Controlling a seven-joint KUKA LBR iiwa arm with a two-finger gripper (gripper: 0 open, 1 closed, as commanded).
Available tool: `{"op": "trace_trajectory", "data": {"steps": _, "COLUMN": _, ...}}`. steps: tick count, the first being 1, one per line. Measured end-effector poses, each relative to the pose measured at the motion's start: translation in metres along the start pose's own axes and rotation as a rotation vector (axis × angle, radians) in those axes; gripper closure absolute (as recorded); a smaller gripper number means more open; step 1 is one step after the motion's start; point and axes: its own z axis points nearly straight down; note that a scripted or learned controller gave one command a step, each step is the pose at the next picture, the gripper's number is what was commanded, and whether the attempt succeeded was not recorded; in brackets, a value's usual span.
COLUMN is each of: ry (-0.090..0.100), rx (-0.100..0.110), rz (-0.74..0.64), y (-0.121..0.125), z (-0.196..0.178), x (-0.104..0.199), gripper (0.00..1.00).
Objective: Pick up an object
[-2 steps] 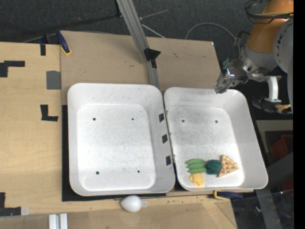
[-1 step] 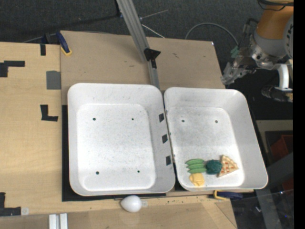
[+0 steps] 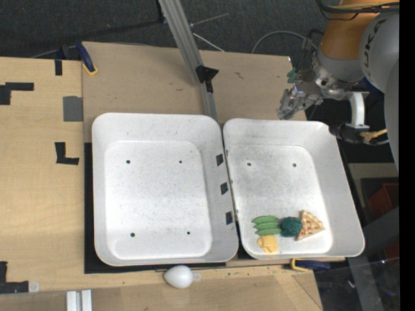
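Note:
Several small toy foods lie together at the near end of the right bin (image 3: 337, 167): a green pea pod (image 3: 264, 223), a dark green broccoli (image 3: 290, 225), a pizza slice (image 3: 311, 225) and a yellow piece (image 3: 268, 242). My gripper (image 3: 290, 107) hangs above the right bin's far edge, well away from those objects. Nothing shows between its fingers.
The left bin (image 3: 104, 173) sits beside the right one. A white egg-shaped object (image 3: 178, 276) lies on the bench in front of the left bin. A metal pole (image 3: 188, 44) slants over the bench behind the bins. Cables run near the arm.

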Motion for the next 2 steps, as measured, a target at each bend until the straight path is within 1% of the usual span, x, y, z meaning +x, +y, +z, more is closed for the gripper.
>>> {"op": "trace_trajectory", "data": {"steps": 1, "ry": 0.000, "rx": -0.001, "rz": -0.001, "y": -0.005, "z": -0.009, "x": 0.056, "gripper": 1.00}}
{"op": "trace_trajectory", "data": {"steps": 2, "ry": 0.000, "rx": 0.001, "rz": -0.001, "y": -0.012, "z": 0.006, "x": 0.112, "gripper": 1.00}}
